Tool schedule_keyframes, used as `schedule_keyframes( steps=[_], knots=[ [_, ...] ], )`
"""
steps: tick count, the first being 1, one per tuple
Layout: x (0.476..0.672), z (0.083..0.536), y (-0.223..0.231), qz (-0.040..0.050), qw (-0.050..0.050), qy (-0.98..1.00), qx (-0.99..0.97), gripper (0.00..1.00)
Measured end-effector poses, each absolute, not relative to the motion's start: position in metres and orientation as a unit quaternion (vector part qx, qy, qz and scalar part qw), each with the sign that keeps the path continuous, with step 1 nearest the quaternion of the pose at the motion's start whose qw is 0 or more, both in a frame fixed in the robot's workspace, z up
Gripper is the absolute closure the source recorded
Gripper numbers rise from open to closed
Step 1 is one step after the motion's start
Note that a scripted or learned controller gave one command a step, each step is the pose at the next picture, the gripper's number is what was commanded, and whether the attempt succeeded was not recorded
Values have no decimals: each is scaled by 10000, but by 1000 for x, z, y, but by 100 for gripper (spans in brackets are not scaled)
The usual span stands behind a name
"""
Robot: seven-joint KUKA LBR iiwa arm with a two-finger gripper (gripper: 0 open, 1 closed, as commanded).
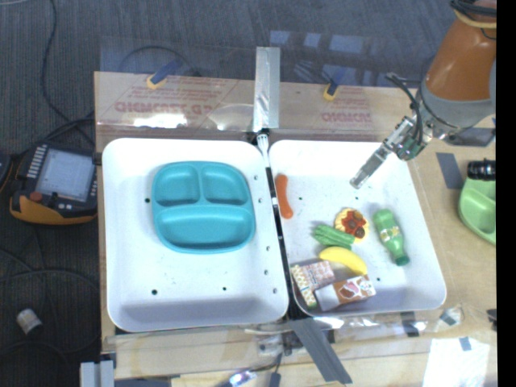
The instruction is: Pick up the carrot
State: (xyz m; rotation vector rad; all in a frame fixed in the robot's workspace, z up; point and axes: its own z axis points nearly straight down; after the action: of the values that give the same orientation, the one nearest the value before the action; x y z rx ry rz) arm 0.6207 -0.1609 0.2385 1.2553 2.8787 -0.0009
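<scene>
The carrot (283,196), a small orange stick, lies along the left wall of the right bin (322,156). My gripper (359,177) hangs over the upper middle of that bin, well to the right of the carrot and apart from it. Its thin fingers point down and to the left, and nothing is seen between them.
The front of the right bin holds a green bean pod (332,235), a pizza slice (351,222), a green bottle (390,235), a banana (343,258) and two small boxes (329,282). A teal divided plate (201,206) lies in the left bin (129,280).
</scene>
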Motion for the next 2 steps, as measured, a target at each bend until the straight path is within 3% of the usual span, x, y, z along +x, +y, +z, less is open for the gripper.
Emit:
schedule_keyframes(
  steps=[1,2],
  knots=[
    [598,212,-110,4,4,9690,2469,0],
    [578,423,-83,7,21,9469,3214,0]
  ],
)
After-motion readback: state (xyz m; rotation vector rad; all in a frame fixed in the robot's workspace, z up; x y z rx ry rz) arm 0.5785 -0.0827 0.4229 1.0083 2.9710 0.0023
